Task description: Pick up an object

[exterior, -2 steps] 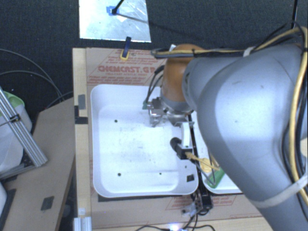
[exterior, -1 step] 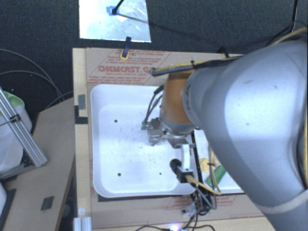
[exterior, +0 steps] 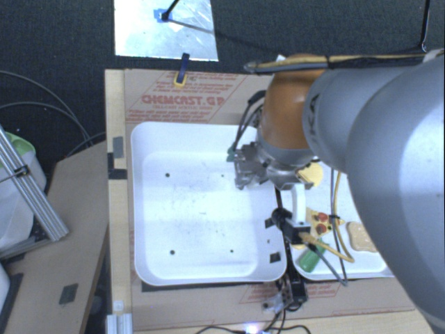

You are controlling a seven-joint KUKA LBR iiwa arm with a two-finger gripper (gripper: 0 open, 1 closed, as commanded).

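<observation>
Gripper (exterior: 245, 176) over left bin (exterior: 149, 207) (fingers unclear).

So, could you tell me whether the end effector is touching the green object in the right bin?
Cannot tell. In the camera view the grey arm hides the end effector, so no contact or gap with the green object shows.

white bin (exterior: 149, 186), orange-banded grey arm (exterior: 375, 117)

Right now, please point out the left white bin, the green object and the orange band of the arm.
Left white bin (exterior: 201, 207): camera view, bare floor.
Green object (exterior: 309, 259): camera view, its middle.
Orange band (exterior: 285, 117): camera view, its front.
</observation>
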